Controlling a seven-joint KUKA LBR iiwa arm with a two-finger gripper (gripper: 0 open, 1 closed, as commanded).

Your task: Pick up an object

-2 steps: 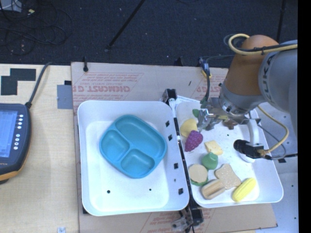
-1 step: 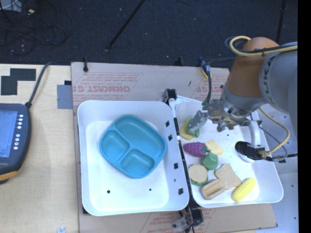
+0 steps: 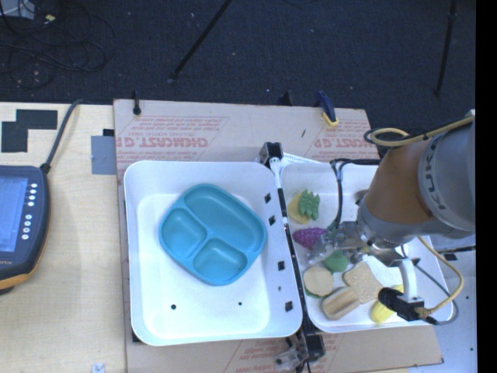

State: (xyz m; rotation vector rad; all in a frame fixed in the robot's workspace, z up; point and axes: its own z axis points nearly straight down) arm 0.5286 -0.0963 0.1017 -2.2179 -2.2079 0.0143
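Note:
My gripper [image 3: 335,245] is low in the right bin [image 3: 349,176], reaching in from the right under the orange wrist band. It hovers among several toy foods. A purple piece [image 3: 310,236] lies just to its left. A small green piece [image 3: 336,262] sits directly below it, partly covered by the gripper. Further off are a green leafy piece [image 3: 309,204], a pale round slice [image 3: 317,280], a slice of toast [image 3: 363,284], a tan roll [image 3: 337,306] and a yellow piece [image 3: 380,312]. I see nothing lifted.
The left bin [image 3: 147,286] holds a blue divided plate [image 3: 213,234]. A raised divider with black clips [image 3: 279,239] separates the two bins. A tablet [image 3: 19,216] lies on the bench at far left. Cables loop over the right bin's far and right rims.

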